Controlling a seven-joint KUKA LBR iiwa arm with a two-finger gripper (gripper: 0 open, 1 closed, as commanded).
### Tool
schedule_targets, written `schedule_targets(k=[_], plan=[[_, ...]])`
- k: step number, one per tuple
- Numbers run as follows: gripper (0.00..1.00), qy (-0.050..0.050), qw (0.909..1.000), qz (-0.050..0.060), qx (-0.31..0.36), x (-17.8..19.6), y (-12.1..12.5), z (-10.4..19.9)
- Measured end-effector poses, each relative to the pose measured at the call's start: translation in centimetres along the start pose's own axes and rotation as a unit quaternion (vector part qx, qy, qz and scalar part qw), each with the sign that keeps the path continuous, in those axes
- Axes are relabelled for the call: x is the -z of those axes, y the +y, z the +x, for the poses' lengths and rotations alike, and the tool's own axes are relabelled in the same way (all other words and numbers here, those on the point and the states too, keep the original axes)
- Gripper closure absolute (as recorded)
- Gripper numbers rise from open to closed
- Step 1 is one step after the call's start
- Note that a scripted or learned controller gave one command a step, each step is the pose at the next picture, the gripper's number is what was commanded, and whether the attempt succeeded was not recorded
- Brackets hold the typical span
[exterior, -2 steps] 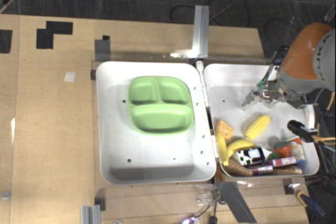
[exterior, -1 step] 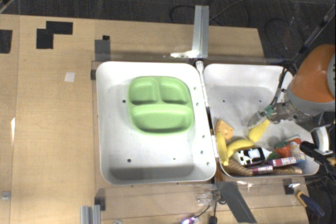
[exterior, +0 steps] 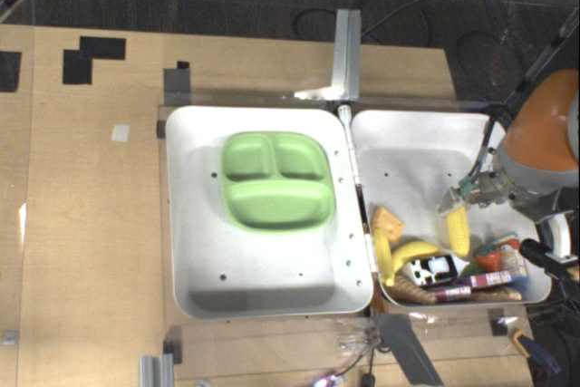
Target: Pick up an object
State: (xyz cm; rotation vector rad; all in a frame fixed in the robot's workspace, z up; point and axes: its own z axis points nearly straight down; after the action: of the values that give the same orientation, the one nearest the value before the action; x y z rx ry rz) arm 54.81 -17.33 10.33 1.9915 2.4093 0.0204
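Wooden desk [exterior: 82, 222] bearing two white bins. Left bin [exterior: 195, 285]: green divided plate [exterior: 275, 178]. Right bin [exterior: 408, 140]: tool [exterior: 471, 192] just above corn cob [exterior: 459, 229]; grip state indeterminable.

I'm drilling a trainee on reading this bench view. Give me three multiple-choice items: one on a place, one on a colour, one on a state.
1. Where does the sectioned plate lie?
A. left bin
B. right bin
C. on the bench

2. What colour is that plate?
A. red
B. green
C. blue

3. How do the toy foods lie in the right bin?
A. spread evenly
B. stacked in the far corner
C. crowded along the near edge

Key: 1 A, it sits within the left bin. 2 B, pale green throughout. 3 C, corn, banana and the rest cluster there.
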Motion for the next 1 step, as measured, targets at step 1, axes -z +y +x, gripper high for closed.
schedule_targets(k=[1], plan=[[1.00,0.001,0.9982,0.006,-0.060,9.46,6.97,3.93]])
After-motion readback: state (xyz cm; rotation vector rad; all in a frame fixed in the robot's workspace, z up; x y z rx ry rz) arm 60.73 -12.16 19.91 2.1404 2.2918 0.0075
